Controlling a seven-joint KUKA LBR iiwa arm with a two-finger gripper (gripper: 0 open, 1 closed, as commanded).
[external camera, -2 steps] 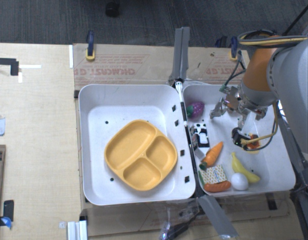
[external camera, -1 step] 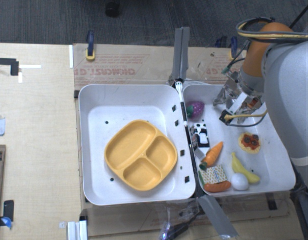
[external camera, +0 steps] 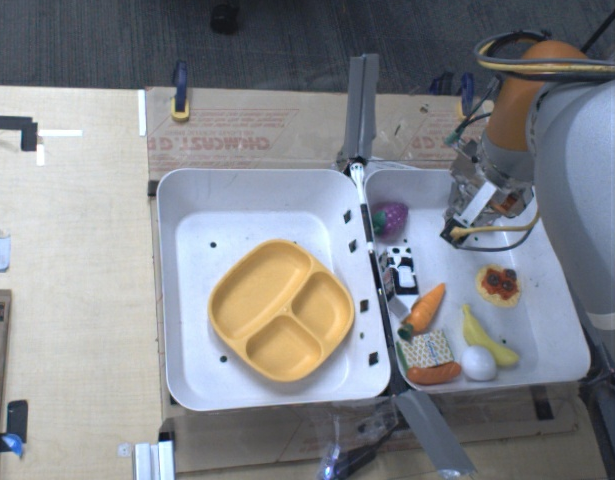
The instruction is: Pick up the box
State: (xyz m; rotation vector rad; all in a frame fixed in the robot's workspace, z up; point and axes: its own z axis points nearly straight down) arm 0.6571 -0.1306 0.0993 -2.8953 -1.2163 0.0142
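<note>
The left bin (external camera: pixel 177 298) is the larger of the two in view, and it holds one thing: a yellow plate (external camera: pixel 280 310) with three compartments, lying flat near the middle, turned at an angle to the bin walls. The right bin (external camera: pixel 557 298) sits just beside it, sharing a middle edge, and carries all the small things.

The arm (external camera: pixel 577 168) reaches over the right bin's far right corner, and its gripper (external camera: pixel 465 223) hangs low over the bin's upper part, apart from the items. Whether its fingers are spread or closed cannot be told from here; nothing shows between them.

Along the bin's left side lie a purple fruit (external camera: pixel 391 218) at the top, then the box (external camera: pixel 401 271), small, black and white, just below it and beside the middle edge. A carrot (external camera: pixel 425 308) lies tilted below the box. A patterned packet (external camera: pixel 427 349) and a red sausage (external camera: pixel 434 373) sit near the front left corner. A banana (external camera: pixel 485 339) and a white egg (external camera: pixel 478 364) lie close together at the front, and a small round pizza (external camera: pixel 499 285) lies above them.
</note>
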